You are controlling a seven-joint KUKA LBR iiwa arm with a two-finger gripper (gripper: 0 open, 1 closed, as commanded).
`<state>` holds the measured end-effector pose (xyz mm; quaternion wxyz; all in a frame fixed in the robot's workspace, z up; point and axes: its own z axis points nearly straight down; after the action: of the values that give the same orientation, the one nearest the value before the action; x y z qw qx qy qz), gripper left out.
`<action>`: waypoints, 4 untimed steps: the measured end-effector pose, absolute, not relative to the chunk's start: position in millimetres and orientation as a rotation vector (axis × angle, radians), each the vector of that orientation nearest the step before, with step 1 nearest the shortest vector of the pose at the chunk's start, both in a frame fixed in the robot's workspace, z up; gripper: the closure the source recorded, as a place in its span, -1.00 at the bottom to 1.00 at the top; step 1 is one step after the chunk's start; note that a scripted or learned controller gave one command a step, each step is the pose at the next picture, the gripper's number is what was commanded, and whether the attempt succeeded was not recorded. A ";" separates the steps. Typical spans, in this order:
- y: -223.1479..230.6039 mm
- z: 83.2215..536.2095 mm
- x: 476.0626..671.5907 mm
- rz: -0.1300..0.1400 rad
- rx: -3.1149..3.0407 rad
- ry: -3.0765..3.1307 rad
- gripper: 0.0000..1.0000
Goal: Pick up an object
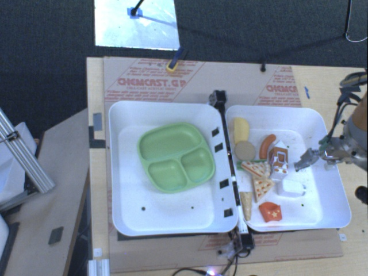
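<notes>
The right bin holds several toy foods. Among them are a yellow piece, a round tan cookie, an orange-red sausage and a red-and-white carton. There are also two sandwich wedges, a tan cone, a red piece and a white block. My gripper reaches in from the right. It hangs over the bin's right half, just right of the carton and above the white block. Nothing is seen in its grasp.
The left bin bears a green divided plate. A black divider strip runs between the bins. A silver sheet lies on the dark floor beyond the bench. The arm crosses the right bin's right rim.
</notes>
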<state>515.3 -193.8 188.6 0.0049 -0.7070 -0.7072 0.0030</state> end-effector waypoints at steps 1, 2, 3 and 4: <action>-193.5 195.0 518.5 -0.001 -2.218 -2.226 -1.00; -202.5 144.9 522.6 0.002 -2.218 -2.221 -1.00; -201.1 107.8 524.6 -0.012 -2.224 -2.235 -1.00; -201.7 103.5 526.9 -0.015 -2.228 -2.233 -1.00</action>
<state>526.9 -201.7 103.5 -0.0065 -0.7063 -0.7078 -0.0046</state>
